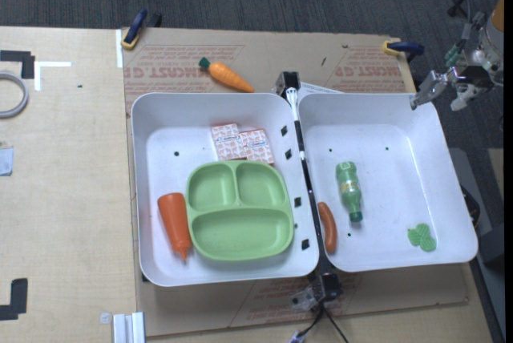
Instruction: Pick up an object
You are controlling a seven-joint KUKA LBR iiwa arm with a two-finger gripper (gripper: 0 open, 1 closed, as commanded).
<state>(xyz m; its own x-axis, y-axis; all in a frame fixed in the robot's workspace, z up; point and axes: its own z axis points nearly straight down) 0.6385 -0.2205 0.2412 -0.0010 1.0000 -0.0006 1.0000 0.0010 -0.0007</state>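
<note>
Camera view had the gripper (439, 87) parked beyond the right white bin's (449, 173) far corner, carrying nothing. Green plastic bottle (348, 190) lay inside; next job looked like reaching over and descending.

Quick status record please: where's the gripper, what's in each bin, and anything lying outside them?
gripper: at the right bin's far right corner, nothing between its fingers
left bin: green divided plate, orange carrot, small printed packet
right bin: green bottle, sausage, green leafy piece
outside bins: small carrot on the cardboard behind the left bin
</note>
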